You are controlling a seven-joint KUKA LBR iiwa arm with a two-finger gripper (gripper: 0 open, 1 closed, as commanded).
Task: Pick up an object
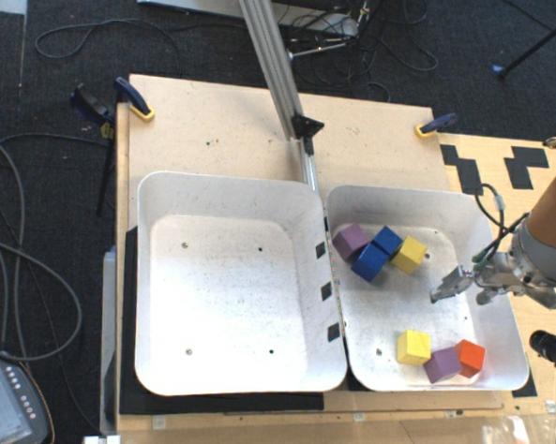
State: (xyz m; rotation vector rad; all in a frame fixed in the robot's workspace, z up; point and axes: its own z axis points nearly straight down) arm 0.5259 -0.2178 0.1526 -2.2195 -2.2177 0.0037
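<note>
Several small blocks lie in the right bin (497,319). Near its back sit a purple block (350,240), two blue blocks (378,252) and a yellow block (409,255), bunched together. Near the front lie a yellow block (414,347), a purple block (442,363) and an orange block (471,357). My gripper (463,293) hangs over the right side of this bin, between the two groups, and is open with nothing between its fingers. It is apart from every block.
The left bin (163,256) stands beside the right one, sharing a raised middle rim. A slanted metal pole (278,66) reaches down to the bins' back edge. Clamps (133,100) hold the board's back corners.
</note>
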